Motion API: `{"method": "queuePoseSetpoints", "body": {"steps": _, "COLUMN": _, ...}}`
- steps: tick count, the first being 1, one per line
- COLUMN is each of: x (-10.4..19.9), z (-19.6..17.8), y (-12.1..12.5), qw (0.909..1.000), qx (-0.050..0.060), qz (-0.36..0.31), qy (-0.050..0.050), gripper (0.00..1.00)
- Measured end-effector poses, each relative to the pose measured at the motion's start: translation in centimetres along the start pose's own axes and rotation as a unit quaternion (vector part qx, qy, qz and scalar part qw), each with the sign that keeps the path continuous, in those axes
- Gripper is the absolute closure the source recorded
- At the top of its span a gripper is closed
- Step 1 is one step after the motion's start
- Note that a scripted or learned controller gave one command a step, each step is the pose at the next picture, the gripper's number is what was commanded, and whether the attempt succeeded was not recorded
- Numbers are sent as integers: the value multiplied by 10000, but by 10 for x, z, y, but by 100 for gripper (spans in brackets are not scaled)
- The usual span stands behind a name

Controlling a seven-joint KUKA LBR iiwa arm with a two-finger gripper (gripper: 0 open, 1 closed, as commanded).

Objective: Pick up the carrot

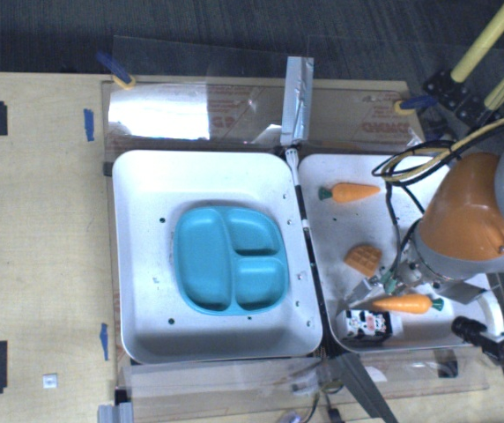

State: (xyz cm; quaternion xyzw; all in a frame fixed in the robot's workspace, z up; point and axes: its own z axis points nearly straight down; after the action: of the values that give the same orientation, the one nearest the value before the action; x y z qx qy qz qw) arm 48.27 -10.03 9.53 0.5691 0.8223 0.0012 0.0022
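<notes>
- One carrot (pixel 403 304) is seen low in the right bin (pixel 340 236), just beside the claw (pixel 391 280).
- A second carrot (pixel 354 193) is seen near the bin's top.
- Whether the claw is apart or together cannot be told.

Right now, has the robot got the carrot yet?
Done: the arm has reached into the right bin, and the gripper sits just above one carrot near the front. In hand: I can't see that carrot between the fingers, so no grab is confirmed. Left: gripping and lifting it. A second carrot lies untouched at the back.
</notes>
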Motion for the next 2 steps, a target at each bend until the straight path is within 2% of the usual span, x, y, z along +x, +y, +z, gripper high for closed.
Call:
{"method": "queuePoseSetpoints", "body": {"steps": 1, "x": -27, "z": 9, "y": 45, "qw": 9982, "qx": -5, "qz": -594, "qy": 3, "gripper": 0}}
{"method": "queuePoseSetpoints", "body": {"steps": 2, "x": -29, "z": 0, "y": 48, "qw": 9984, "qx": -38, "qz": -571, "qy": -20, "gripper": 100}}
